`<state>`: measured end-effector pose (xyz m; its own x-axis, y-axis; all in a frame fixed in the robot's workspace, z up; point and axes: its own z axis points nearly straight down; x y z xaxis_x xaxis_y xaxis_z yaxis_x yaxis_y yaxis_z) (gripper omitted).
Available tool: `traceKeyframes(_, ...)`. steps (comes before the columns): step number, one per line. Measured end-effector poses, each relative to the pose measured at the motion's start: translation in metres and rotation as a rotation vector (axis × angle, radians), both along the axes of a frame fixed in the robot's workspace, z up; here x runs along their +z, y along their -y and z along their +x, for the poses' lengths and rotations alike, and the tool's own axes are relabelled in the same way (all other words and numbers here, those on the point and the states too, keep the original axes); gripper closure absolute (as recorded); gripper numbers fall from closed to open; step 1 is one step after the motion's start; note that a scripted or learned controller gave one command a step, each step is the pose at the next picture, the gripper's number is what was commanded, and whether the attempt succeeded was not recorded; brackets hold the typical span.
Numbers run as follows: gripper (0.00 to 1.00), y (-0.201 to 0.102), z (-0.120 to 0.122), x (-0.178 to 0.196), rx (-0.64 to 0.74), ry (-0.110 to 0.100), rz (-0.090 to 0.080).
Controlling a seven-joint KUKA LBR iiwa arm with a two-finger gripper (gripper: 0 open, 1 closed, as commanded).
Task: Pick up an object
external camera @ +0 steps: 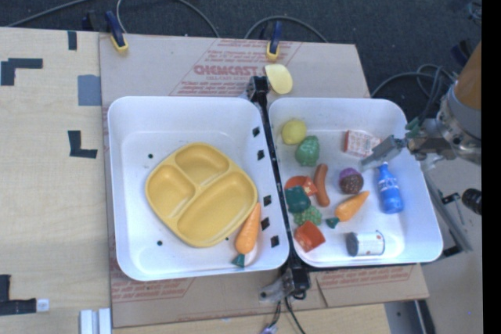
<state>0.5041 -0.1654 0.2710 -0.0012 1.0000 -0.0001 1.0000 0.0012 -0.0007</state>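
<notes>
The right bin (407, 242) holds several toy foods: a yellow lemon (293, 131), a green pepper (308, 149), a brown sausage (322, 178), a purple ball (351, 181), a small orange carrot (351, 206), a blue bottle (389, 192), a pink-and-white box (360, 141), a red block (309, 235) and a grey-and-white can (365, 243). My gripper (394, 156) hangs over this bin's right side, just above the blue bottle. It is open, with nothing between its fingers. One grey finger (380, 152) points down-left towards the purple ball.
The left bin (125, 168) holds a yellow divided plate (202, 193) and a larger carrot (248, 231) by its right wall. A yellow piece (279, 79) lies on the cardboard behind the bins. Two clamps (117, 34) grip the board's far edge. Cables run behind.
</notes>
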Motion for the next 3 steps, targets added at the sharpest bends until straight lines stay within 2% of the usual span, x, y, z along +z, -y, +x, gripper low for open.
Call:
traceKeyframes(1,0.00,0.006,0.082,-0.150,0.001,-0.006,0.002)
traceKeyframes(2,0.00,-0.011,0.034,-0.185,-0.001,0.001,0.000)
traceKeyframes(3,0.00,-0.052,0.080,-0.182,-0.010,0.009,-0.020)
